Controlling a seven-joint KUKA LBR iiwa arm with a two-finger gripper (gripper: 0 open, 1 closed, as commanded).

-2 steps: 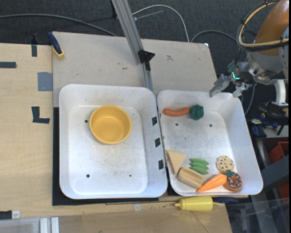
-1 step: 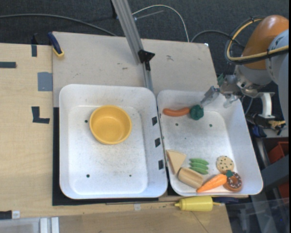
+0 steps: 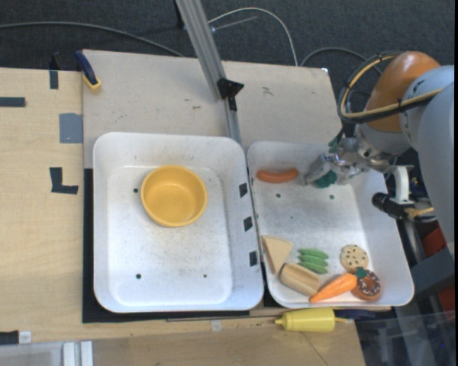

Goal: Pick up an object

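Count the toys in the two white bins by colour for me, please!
Yellow: 1, the bowl
Orange: 2, the sausage and carrot
Green: 1, the pea pods
Tan: 3, the cheese wedge, bread roll and cookie
Brown: 1, the doughnut
Total: 8

the grey arm reaches in from the right of the camera view, its orange band sitting high near the upper right. below the band the wrist bends down and toward the left, ending in the gripper, which hangs low and tilted, its tip pointing left. the finger tips are too small and blurred to read.
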